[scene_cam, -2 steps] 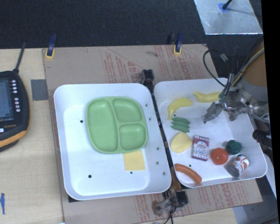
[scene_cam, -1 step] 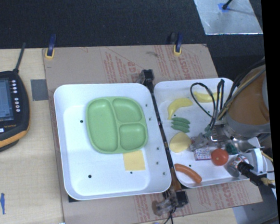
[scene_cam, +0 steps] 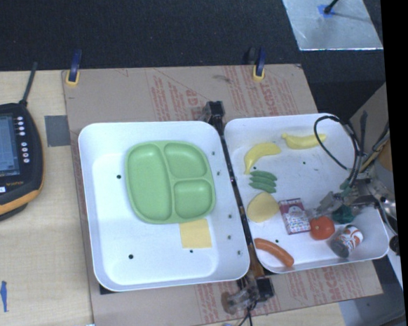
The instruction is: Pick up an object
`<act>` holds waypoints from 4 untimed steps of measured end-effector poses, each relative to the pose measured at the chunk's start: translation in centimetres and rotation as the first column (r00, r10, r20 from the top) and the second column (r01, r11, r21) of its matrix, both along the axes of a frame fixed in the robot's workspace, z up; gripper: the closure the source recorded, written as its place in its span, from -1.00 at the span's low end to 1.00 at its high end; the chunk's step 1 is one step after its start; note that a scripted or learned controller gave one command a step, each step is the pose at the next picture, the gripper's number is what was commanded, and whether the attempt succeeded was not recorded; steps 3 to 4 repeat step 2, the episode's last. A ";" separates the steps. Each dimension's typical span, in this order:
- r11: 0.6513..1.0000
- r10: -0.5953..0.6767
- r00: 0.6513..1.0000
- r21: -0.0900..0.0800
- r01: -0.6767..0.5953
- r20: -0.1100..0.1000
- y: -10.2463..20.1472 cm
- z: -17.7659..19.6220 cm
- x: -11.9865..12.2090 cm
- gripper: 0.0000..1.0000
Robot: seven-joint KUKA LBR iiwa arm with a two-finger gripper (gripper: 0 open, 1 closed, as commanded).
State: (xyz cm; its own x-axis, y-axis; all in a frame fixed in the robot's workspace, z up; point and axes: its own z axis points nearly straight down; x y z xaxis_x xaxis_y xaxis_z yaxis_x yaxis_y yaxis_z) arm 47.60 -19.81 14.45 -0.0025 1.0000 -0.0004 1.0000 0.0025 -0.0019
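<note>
Metal linkage and dark cabling reach in over the right rim of the right bin (scene_cam: 295,120), where the gripper (scene_cam: 341,204) hangs low near the bin's lower right corner — whether anything sits between its parts cannot be told from this slant, and its state is not readable. A looped black cable (scene_cam: 329,142) arcs above it over the bin's upper right part. Just beside the gripper lies a round red tomato (scene_cam: 321,227), glossy and smooth, and toward the lower right corner a small can-like object (scene_cam: 348,239) in white and red lies tilted. Left of the tomato is a flat red-and-white card packet (scene_cam: 293,216). Along the bin's lower edge rests a sausage (scene_cam: 274,252), orange-red and rounded. Near the left wall sit a pale yellow lemon-like lump (scene_cam: 262,207), a cluster of green pods (scene_cam: 263,181) and a curved yellow banana (scene_cam: 260,154); a second yellow piece (scene_cam: 304,140) lies near the upper edge. The left bin (scene_cam: 98,202) carries a matte green divided plate (scene_cam: 170,180) with three compartments in its upper middle, and a flat square cheese slice (scene_cam: 195,234) just below it — pale yellow, thin. Both bins stand on a cardboard sheet (scene_cam: 149,93).
</note>
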 end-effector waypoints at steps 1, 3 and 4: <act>1.000 0.002 1.000 0.000 -0.002 -0.001 0.3 -5.0 10.7 -1.00; 1.000 0.001 1.000 0.000 -0.001 0.002 -1.4 7.6 18.1 -1.00; 1.000 0.001 1.000 0.000 -0.001 0.002 -1.4 7.6 18.1 -1.00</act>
